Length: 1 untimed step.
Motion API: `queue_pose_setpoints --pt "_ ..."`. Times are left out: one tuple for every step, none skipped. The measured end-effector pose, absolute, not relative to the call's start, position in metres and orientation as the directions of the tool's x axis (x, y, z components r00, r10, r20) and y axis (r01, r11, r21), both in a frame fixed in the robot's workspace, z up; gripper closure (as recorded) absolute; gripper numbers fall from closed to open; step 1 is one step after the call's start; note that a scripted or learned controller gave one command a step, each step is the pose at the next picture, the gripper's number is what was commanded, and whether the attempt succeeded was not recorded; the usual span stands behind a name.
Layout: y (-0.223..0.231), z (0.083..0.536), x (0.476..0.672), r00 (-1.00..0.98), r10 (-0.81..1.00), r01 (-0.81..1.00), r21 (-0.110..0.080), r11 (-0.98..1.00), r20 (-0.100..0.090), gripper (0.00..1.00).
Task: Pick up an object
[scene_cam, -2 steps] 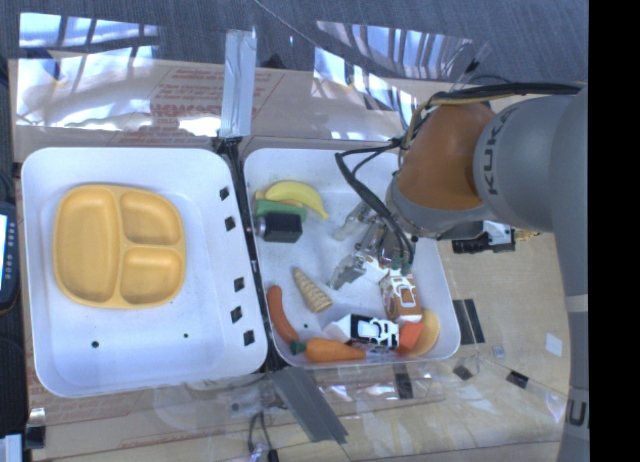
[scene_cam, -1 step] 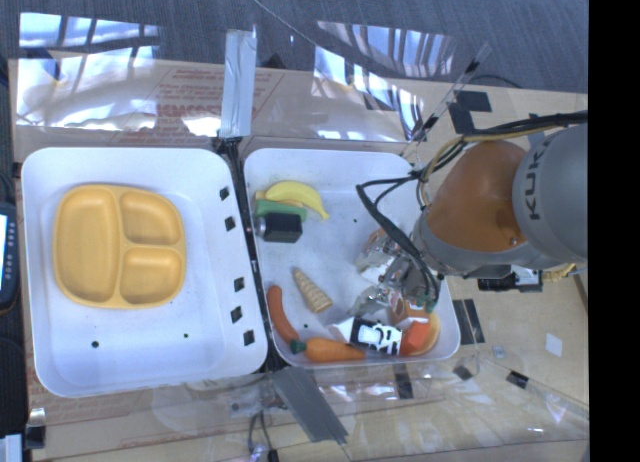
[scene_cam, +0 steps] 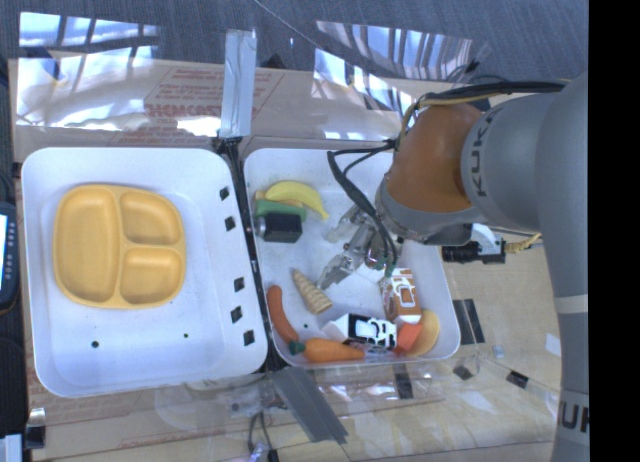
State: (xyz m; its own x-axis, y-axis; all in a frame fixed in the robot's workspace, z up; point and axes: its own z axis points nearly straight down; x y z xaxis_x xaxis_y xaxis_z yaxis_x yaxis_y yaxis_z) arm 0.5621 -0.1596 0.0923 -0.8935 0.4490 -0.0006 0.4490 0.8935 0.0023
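Reaching in from the right, the gripper [scene_cam: 340,268] hangs low over the middle of the right bin [scene_cam: 432,302], its metal fingers [scene_cam: 332,275] spread apart with nothing between them. Its tips point down and left toward a ridged cone [scene_cam: 311,292], which lies just beside them on the bin floor. Above that, near the bin's top left, a yellow banana [scene_cam: 292,194] curves over a small black block [scene_cam: 281,226] with a green strip along its upper edge. Along the lower edge sit a reddish sausage [scene_cam: 281,314], an orange carrot [scene_cam: 333,351], a black-and-white toy [scene_cam: 372,330], a small carton [scene_cam: 400,293] and a peach-coloured piece [scene_cam: 424,331]. The grey arm [scene_cam: 520,170] with its orange band covers the bin's upper right. The left bin [scene_cam: 60,350] holds a yellow divided tray [scene_cam: 118,244].
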Motion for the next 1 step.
queue_pose_setpoints --pt "-0.1812 0.0925 0.4924 -0.866 0.499 0.499 0.001 0.866 -0.002 0.0"
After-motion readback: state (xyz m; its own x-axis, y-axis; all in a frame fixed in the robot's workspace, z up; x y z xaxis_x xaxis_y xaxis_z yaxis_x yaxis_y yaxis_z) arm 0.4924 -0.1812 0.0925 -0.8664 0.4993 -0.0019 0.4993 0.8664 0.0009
